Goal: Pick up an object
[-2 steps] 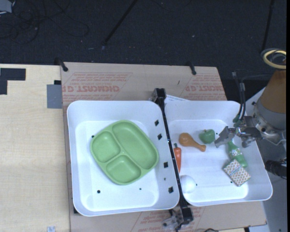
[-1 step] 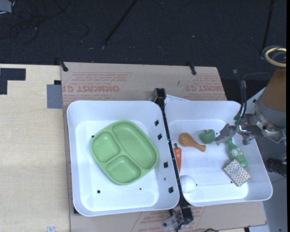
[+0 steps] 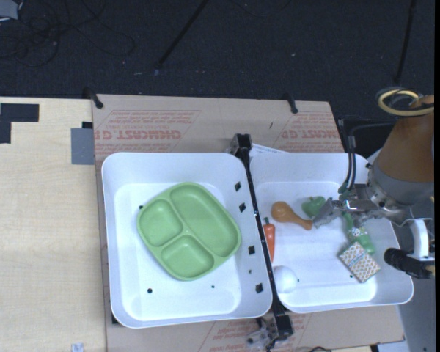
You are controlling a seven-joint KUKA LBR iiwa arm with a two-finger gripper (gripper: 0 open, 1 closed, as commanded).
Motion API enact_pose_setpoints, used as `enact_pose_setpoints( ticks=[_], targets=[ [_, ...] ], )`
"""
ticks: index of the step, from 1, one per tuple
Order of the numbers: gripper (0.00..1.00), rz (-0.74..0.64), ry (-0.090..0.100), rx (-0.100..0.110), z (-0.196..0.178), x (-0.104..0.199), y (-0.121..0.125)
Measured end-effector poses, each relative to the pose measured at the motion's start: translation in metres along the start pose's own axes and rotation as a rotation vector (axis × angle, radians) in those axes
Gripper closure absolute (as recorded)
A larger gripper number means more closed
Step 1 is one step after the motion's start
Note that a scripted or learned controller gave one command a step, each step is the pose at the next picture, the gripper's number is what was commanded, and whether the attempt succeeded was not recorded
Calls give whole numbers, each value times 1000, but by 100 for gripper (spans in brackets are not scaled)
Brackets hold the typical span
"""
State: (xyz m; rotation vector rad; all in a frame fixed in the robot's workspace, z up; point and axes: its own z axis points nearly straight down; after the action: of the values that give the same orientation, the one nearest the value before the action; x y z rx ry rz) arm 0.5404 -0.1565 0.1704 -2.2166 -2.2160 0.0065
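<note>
The right bin [image 3: 330, 295] holds several small items. A tan, pear-shaped piece [image 3: 287, 213] lies near its middle, and a green toy [image 3: 313, 204] sits just right of that. An orange carrot [image 3: 269, 238] rests against the left wall, with a white ball [image 3: 284, 276] near the front left. A patterned square block [image 3: 359, 262] and a small green piece [image 3: 360, 237] lie at the right. My gripper [image 3: 332, 215] hangs low over the bin's right half, right beside the green toy. Whether it touches the toy is unclear.
The left bin [image 3: 125, 196] carries a green divided plate [image 3: 188, 229]. A black divider [image 3: 254, 226] separates the two bins. Cardboard [image 3: 191, 123] lies under both. The arm's orange band [image 3: 414, 141] and grey wrist stand over the right bin's far right corner.
</note>
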Motion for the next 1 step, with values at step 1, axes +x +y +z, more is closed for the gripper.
enact_pose_setpoints(
  ticks=[1],
  targets=[
    [0, 1, 0, 1, 64, -3, 1]
  ],
)
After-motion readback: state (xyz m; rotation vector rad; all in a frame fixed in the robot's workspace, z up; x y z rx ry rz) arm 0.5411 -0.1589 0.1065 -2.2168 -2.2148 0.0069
